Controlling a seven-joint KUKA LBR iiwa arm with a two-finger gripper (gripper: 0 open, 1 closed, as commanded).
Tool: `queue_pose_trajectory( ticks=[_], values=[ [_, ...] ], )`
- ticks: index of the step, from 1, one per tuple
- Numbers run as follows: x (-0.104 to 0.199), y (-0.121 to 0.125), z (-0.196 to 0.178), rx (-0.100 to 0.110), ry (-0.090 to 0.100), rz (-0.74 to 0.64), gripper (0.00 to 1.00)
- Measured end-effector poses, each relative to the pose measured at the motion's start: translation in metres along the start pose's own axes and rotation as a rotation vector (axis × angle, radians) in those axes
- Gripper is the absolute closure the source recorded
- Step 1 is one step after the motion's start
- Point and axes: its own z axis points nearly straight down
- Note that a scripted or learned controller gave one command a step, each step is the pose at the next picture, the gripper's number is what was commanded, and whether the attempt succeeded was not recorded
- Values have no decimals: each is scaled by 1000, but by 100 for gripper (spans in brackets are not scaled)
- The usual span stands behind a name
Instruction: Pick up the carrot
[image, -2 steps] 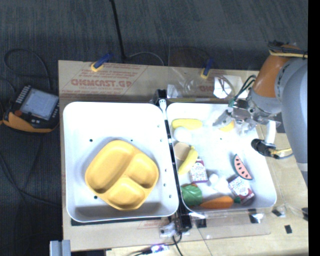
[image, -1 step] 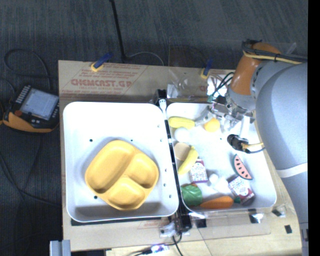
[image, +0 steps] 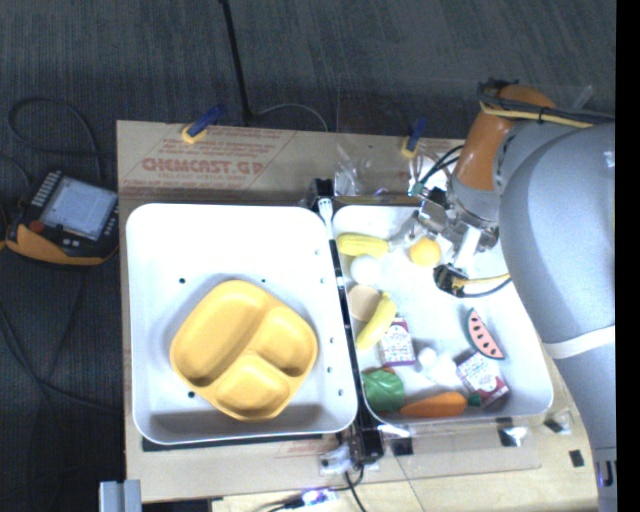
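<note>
A: Carrot (image: 436, 405) first: it lies in the right bin (image: 520, 330), down at the near wall, orange and flat on the floor.

B: Which way does it run?

A: Its long axis goes left to right, nearly along that near wall. A green vegetable (image: 383, 388) touches its left end, and a small red-and-white carton (image: 477, 375) sits just beside its right end.

B: And the gripper?

A: The gripper (image: 448, 262) hangs over the far part of the same bin, near a round yellow piece (image: 424, 252). The carrot is well apart from it, toward the near side and about level with it left to right.

B: Is it holding anything?

A: I can't tell how the jaws stand; nothing visible sits between them.

B: So the move?

A: My judgement: travel straight toward the near wall, then close across the carrot's short width, clear of both neighbours.
</note>
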Motion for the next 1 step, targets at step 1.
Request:
queue_pose_trajectory(
  ticks=[1],
  values=[
    [0, 2, -11, -14, 1, 3, 100]
  ],
)
